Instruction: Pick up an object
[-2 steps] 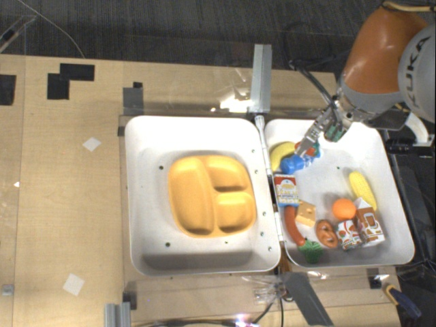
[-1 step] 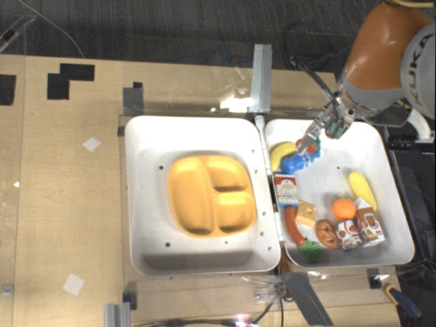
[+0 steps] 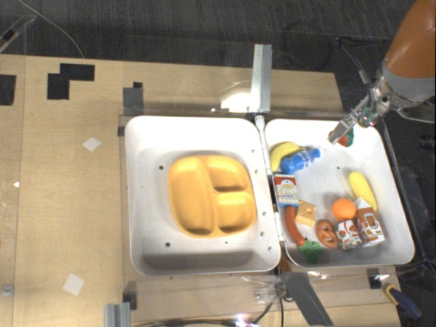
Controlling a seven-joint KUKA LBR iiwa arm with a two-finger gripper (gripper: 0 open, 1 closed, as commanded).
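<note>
A pale wooden table [image 3: 61,203] carries black square markings [image 3: 68,79] near its far left corner and small white tape patches [image 3: 91,144]. Beyond its far edge lies dark grey carpet [image 3: 170,9]. A bright glare [image 3: 238,101] falls near an upright metal bracket [image 3: 261,77].

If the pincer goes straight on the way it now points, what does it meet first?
Probably the bare white floor of the right bin, just below the pincer. The blue bottle lies further left, likely off that line; depth is unclear.
</note>
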